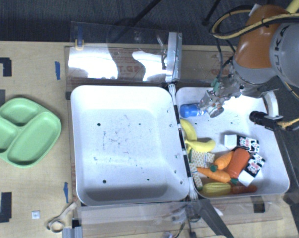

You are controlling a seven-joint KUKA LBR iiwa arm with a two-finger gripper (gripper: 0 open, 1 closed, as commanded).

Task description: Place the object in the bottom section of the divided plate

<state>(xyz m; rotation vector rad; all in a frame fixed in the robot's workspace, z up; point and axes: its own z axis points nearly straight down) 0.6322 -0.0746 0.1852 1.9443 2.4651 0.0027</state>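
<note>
The green divided plate lies on the wooden bench at the far left, outside both bins, its largest section toward the lower right. My gripper hangs over the upper left part of the right bin, just right of a blue cylinder. Whether it touches the cylinder is unclear. Below them lie a yellow banana, two carrots, an orange bottle and a small white block.
The left bin sits between the plate and the right bin. Black-and-white patterned boxes and a yellow piece crowd the right bin's lower half. A clear panel stands behind the left bin. Cables loop above the arm.
</note>
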